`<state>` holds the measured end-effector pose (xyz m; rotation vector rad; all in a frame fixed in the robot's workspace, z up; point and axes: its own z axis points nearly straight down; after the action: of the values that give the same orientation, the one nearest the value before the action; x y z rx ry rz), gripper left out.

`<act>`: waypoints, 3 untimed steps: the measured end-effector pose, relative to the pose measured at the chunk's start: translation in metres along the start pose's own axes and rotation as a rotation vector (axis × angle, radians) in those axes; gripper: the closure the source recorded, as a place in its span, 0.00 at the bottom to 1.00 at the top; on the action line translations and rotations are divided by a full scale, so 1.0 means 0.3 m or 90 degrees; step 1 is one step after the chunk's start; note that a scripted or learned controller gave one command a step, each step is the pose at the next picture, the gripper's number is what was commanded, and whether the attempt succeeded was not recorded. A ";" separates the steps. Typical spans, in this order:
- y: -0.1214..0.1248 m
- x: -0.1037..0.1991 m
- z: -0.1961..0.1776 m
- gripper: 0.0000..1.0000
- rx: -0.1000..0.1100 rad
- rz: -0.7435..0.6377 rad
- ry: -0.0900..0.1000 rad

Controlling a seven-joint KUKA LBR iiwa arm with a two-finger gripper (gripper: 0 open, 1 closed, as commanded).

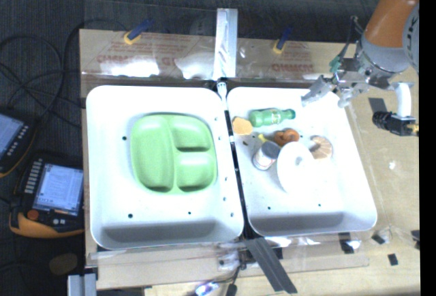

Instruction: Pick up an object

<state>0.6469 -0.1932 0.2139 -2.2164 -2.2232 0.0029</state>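
Note:
The right bin (340, 213) holds a cluster of small objects. A green bottle (271, 115) lies on its side near the far wall, with an orange piece (241, 126) to its left. Below these sit a brown lump (287, 135), a shiny metal cup (266, 155), a white round lid (300, 166) and a tan round item (321, 146). My gripper (330, 95) hangs over the bin's far right corner, up and to the right of the bottle. It is open, with nothing between its fingers.
The left bin (109, 219) holds a green divided tray (174, 153). A ridge (231, 172) separates the two bins. Clear plastic sheeting with clamps (204, 56) lies behind the bins. Tablets and cables sit off the bench at the far left.

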 end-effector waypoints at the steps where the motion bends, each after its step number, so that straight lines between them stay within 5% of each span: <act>1: -0.178 -0.072 0.164 0.00 0.001 0.005 -0.002; 2: -0.219 0.051 0.160 0.00 0.001 0.146 0.001; 3: -0.401 0.055 0.346 0.00 -0.005 0.032 -0.001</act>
<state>0.5261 -0.1771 0.1105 -2.2756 -2.1717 -0.0052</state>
